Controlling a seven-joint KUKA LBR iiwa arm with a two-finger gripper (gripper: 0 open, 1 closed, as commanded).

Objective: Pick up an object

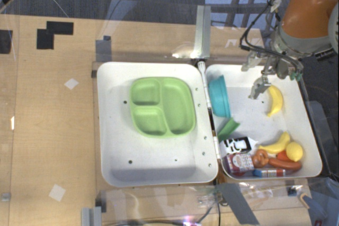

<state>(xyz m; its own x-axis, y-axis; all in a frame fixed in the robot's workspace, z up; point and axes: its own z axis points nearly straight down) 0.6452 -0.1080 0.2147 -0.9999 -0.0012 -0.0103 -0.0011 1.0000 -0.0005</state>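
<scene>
From my station I saw the arm (307,8) in the upper right of the frame, its orange band above the grey wrist, with the tool (259,87) hanging over the upper part of the right bin (312,129). I could not tell whether the tool was spread or pressed together; nothing showed between its tips. A yellow banana (274,101) lay on the bin floor just right of the tool, and I could not tell whether they touched.

Along the right bin's left wall a teal bowl (219,96) stood tipped on its edge. Below it lay a green flat piece (229,127), and below that a black-and-white item (237,144). The lower right corner of that bin held a cluster: a second banana (277,144), a yellow round fruit (294,151) beside it, a small orange thing (259,156), a red sausage-like piece (285,164), and a dark red packet (240,162), all touching or nearly so.

The left bin (114,114) held a light green divided plate (161,107) lying flat near its centre, three compartments facing up.

Both bins sat side by side on the wooden worktop (47,114), with black tape marks (53,34) at the upper left of the frame.
</scene>
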